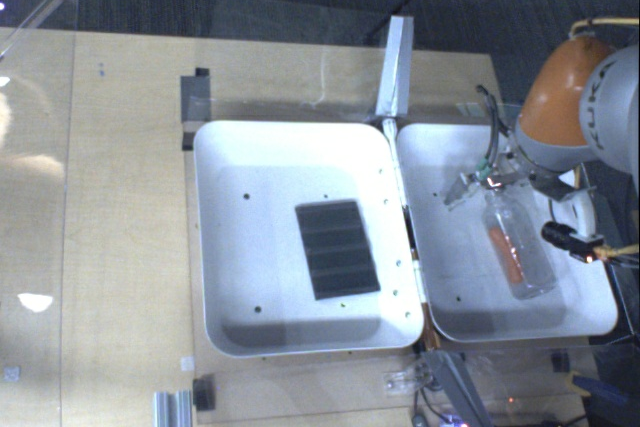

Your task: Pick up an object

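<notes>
Gripper point(478, 183) sits low over the right bin point(440, 300), near its upper middle, hanging off the grey arm point(590, 115) with the orange band. The metal tip is small and glary, so how far it is open cannot be told; nothing clearly sits in it. Clear plastic bottle point(517, 250) lies on its side just below and right of the gripper, neck end closest to it, body running away toward the bin's lower right. See-through, with a thin orange-red strip visible along its length. Whether the neck touches the gripper is unclear. Left bin point(230, 315) is well left of the gripper, with a dark ribbed rectangular pad point(337, 249) lying flat in the middle, slightly tilted.
</notes>
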Available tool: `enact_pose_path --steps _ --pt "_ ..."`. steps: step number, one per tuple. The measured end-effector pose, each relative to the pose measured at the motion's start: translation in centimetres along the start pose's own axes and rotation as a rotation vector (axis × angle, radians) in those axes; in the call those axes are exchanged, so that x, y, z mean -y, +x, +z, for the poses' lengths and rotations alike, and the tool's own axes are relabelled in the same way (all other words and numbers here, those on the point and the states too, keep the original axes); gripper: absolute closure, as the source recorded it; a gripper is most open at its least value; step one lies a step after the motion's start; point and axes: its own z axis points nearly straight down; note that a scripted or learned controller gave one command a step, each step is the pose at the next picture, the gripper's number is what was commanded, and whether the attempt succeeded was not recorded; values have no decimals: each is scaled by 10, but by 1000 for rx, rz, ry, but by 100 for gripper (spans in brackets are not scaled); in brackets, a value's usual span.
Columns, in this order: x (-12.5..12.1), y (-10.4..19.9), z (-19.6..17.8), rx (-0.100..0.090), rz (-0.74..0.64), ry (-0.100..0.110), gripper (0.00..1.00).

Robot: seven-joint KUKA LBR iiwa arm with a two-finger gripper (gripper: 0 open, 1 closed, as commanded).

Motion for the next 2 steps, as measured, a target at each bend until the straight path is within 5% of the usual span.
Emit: enact_pose_path --steps 1,2 --pt "65 -6 -6 13 -32 -23 0" --pt "86 -19 -20 38 35 -68 0"
